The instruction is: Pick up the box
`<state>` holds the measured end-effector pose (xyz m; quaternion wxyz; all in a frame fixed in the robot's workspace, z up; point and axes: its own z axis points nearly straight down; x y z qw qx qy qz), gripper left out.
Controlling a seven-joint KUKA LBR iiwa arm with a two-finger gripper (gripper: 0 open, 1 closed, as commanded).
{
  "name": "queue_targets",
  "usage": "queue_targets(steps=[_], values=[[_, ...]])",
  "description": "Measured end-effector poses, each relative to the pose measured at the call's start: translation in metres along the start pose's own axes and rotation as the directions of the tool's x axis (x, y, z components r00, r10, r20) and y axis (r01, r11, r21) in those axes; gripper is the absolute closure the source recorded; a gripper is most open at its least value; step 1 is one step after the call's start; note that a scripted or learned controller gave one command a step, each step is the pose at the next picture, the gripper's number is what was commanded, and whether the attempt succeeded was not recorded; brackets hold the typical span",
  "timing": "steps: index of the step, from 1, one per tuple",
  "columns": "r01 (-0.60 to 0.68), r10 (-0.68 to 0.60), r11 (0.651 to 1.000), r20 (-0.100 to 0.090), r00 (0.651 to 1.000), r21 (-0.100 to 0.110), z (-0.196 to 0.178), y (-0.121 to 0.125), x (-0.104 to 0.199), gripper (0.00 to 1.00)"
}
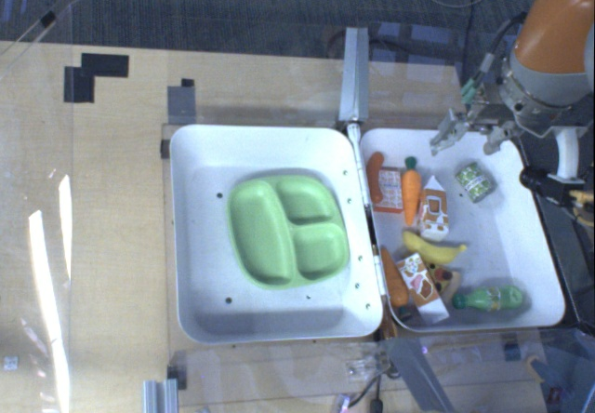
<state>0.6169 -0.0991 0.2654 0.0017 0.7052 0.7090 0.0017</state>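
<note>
Nearest, at the right bin's (548,304) front edge: a green plastic bottle (485,298) lying flat, a small printed carton box (420,283) tilted beside an orange carrot (392,277), and a yellow banana (433,247) just behind. Mid-bin: a second white-and-red carton box (433,207), another carrot (412,189), an orange packet (387,183) and a small green-patterned can (474,181); the left bin (200,309) holds a green divided plastic tray (286,230). Farthest, the two-finger gripper (468,130) hangs over the right bin's back rim, fingers spread, nothing between them.
</note>
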Motion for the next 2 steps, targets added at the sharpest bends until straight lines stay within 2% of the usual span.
queue_targets(steps=[1,2], values=[[0.073,-0.073,0.997,-0.001,0.997,0.001,0.08,-0.011,0.087,0.0],[-0.131,0.131,0.991,-0.001,0.991,0.0,0.08,-0.049,0.02,0.0]])
